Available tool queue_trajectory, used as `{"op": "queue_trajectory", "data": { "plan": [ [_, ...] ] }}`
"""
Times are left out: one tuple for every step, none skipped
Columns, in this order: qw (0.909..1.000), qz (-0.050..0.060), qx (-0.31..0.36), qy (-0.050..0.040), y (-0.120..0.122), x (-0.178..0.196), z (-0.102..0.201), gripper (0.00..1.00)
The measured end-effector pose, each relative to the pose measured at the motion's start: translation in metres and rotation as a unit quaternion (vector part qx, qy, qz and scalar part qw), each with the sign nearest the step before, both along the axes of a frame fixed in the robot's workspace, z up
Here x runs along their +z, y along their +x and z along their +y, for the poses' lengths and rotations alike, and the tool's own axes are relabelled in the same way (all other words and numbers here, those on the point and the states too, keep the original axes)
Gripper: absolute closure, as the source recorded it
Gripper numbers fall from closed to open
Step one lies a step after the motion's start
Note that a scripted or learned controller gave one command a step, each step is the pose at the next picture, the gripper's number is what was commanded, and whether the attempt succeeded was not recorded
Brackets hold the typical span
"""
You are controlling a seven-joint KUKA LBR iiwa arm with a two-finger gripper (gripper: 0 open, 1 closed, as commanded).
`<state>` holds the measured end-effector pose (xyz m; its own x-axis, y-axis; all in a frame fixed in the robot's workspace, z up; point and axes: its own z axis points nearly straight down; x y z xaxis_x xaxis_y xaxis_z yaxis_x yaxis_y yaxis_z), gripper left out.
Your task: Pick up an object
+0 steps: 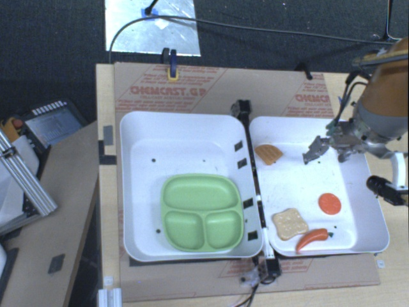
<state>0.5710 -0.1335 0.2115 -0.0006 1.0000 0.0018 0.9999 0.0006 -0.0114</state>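
Camera view from above: my pincer (317, 151) hovers over the far part of the right shallow white bin (377, 226); I cannot tell its state. A tan bread-like piece (269, 153) lies near the bin's far left corner; a red round slice (330, 203), a beige cracker (290, 223) and a red-orange pepper (312, 238) lie by its near edge. The left white bin (137, 139) carries a green three-compartment plastic tray (201, 211).
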Motion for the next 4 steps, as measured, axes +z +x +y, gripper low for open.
{"op": "queue_trajectory", "data": {
  "plan": [
    [1.0, -0.007, 0.001, -0.001, 0.003, 0.007, 0.0, 0.0],
    [1.0, -0.005, 0.0, -0.0008, -0.002, -0.045, -0.009, 0.0],
    [1.0, -0.004, 0.0, -0.0004, -0.002, -0.108, -0.007, 0.0],
    [1.0, -0.006, 0.0, -0.0008, -0.001, -0.127, -0.007, 0.0]
  ]
}}
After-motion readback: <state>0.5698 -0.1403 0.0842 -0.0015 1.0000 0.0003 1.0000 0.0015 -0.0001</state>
